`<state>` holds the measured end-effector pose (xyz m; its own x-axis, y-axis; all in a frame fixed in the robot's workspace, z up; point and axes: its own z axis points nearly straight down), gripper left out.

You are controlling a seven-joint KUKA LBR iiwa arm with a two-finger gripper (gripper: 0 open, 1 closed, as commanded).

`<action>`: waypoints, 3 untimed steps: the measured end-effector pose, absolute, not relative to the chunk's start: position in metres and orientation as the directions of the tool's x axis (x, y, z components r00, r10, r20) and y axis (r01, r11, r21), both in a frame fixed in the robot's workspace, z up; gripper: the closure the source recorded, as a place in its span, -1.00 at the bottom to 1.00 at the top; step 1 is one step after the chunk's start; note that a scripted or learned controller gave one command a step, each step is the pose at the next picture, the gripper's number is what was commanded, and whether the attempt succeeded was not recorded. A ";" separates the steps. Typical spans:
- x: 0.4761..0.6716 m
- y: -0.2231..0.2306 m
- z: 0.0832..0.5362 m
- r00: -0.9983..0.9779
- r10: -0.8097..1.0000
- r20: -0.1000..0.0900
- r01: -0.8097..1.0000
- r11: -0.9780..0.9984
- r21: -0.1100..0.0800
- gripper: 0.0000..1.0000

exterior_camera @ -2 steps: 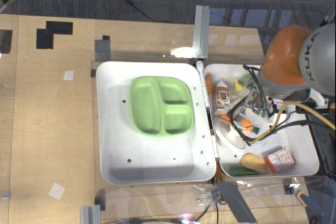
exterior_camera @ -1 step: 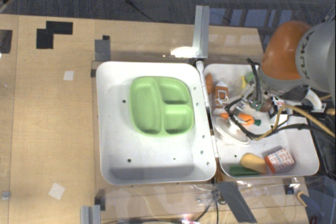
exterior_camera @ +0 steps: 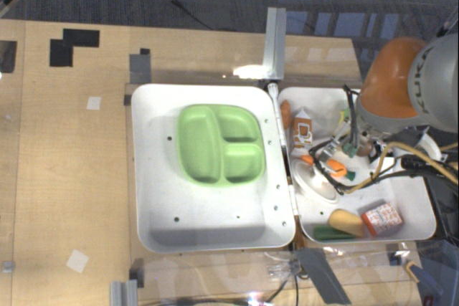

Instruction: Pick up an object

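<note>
The grey arm with its orange band reaches down into the right-hand shallow white bin (exterior_camera: pixel 423 215), its two-finger gripper (exterior_camera: pixel 331 167) low over a small orange carrot-like toy with a green tip (exterior_camera: pixel 334 168) lying on a pale round dish (exterior_camera: pixel 319 183) near the bin's middle. Cables crowd the wrist, so whether the fingers are parted or closed cannot be told. Toward the bin's front edge lie a tan rounded piece (exterior_camera: pixel 346 221), a dark green stick (exterior_camera: pixel 331 233) and a small red-and-white patterned box (exterior_camera: pixel 380 217). A brown-and-white carton (exterior_camera: pixel 302 128) stands near the bin's back left corner. Left of this bin, a light green sectioned plastic tray (exterior_camera: pixel 219 143) sits in the neighbouring white bin (exterior_camera: pixel 201 229).
</note>
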<state>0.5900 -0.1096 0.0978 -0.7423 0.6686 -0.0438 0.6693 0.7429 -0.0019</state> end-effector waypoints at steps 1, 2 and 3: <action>0.598 -0.118 0.096 -0.624 0.781 -0.025 0.781 0.624 0.002 -1.00; 0.572 -0.122 0.097 -0.483 0.875 -0.029 0.875 0.483 0.015 -1.00; 0.570 -0.120 0.096 -0.312 0.950 -0.024 0.950 0.312 0.012 -1.00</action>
<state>0.5699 -0.1196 0.0959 -0.3116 0.9499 -0.0236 0.9500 0.3120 0.0121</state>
